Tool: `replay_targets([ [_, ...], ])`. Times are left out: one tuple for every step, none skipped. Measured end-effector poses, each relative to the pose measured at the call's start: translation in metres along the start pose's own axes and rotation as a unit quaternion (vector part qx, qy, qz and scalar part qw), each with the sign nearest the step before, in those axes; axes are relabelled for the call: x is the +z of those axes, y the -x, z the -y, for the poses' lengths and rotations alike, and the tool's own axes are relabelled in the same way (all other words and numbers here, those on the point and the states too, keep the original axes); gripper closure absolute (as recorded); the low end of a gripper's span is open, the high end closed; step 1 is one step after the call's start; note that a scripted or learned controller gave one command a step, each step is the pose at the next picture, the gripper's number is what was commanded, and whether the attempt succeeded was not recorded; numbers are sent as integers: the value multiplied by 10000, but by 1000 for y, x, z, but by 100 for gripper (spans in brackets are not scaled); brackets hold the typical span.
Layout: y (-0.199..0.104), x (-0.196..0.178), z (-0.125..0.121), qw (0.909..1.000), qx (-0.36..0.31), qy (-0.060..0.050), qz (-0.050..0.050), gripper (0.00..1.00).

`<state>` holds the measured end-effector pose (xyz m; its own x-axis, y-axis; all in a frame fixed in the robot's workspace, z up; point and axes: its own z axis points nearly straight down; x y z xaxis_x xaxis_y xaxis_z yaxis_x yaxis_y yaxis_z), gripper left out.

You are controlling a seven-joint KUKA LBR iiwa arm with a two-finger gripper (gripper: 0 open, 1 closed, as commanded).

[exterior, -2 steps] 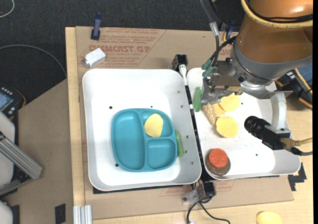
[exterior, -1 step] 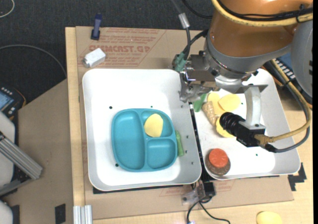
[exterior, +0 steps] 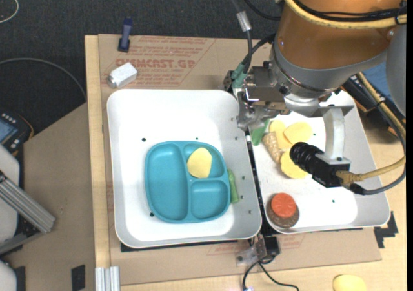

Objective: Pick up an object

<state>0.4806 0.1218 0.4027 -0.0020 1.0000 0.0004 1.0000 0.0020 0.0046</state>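
The grey arm (exterior: 322,57) reaches in from the right and drops steeply, its wrist over the far part of the right bin (exterior: 361,219). The hand (exterior: 253,120) hangs at that bin's far left corner, by the wall shared with the left bin (exterior: 129,128). Whether it is clenched or released cannot be told.

Just near of the hand lies one green piece (exterior: 258,135). Beside it is one knobbly beige piece (exterior: 274,146), its long axis running far to near. Three yellow pieces (exterior: 298,133) lie around them, and one orange-topped round thing (exterior: 282,208) sits in the near left corner.

The left bin carries one blue tray (exterior: 169,183) with one yellow lump (exterior: 200,162) in its far right compartment.
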Motion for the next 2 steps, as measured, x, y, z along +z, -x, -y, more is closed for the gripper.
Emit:
replay_targets([
  [-109, -68, -55, 10000, -42, 25, -28, 100],
  [-103, 25, 5, 10000, -4, -88, 23, 100],
])
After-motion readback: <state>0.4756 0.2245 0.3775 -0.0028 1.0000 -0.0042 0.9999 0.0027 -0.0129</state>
